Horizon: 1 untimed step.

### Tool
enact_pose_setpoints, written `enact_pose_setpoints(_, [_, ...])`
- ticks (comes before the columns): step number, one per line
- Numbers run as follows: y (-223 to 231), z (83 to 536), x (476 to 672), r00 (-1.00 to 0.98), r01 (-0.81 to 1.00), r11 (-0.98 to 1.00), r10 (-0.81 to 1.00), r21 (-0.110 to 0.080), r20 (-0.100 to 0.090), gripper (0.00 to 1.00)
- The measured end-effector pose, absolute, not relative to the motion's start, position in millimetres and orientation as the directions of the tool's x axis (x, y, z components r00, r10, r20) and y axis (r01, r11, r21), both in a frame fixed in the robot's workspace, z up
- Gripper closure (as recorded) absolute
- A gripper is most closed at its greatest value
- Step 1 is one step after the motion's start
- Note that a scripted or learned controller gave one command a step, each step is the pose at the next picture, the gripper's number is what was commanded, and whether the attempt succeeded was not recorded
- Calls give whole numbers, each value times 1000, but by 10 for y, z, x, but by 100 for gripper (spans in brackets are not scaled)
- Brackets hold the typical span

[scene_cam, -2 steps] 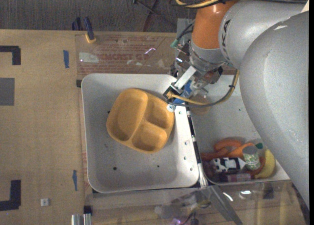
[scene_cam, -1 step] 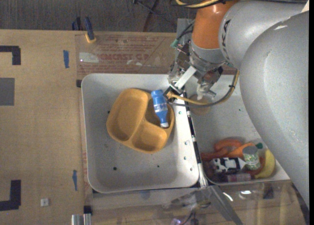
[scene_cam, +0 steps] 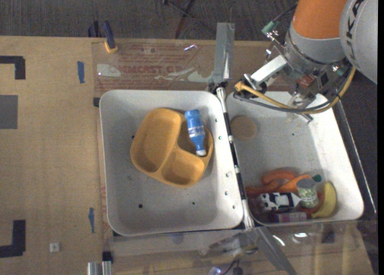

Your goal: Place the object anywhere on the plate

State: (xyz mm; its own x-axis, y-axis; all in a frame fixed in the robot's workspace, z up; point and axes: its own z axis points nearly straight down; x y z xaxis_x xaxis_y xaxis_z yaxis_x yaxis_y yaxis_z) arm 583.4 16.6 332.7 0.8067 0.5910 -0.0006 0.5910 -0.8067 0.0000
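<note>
Right bin, near corner: I see a tight heap with a banana, a green-capped small bottle, orange pieces and a black-and-white carton. The carton's print is too small to read.
Left bin: it holds a yellow divided plate.
Task's thing: I take it to be the blue bottle. It lies on its side in the plate's far-right compartment, close along the right rim. Its pale label is illegible.
Risk, bottle: it is round and sits at the rim, so a nudge could roll it off into the bin.
Risk, heap: if another item is wanted, the crowding against the bin walls may spoil the grasp.
Tan disc: it lies flat in the right bin, far left.
Gripper: it hangs above the right bin's far edge. I cannot tell whether it is open or closed.
Risk, cables: the loops at the wrist could snag the divider.
Writing, far: faded red print on the bench is unreadable. The arm bears part of "KUKA".
</note>
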Motion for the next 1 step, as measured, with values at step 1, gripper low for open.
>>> enact_pose_setpoints(1, [249,3983,5718,957,290,-957,290,0,2,0])
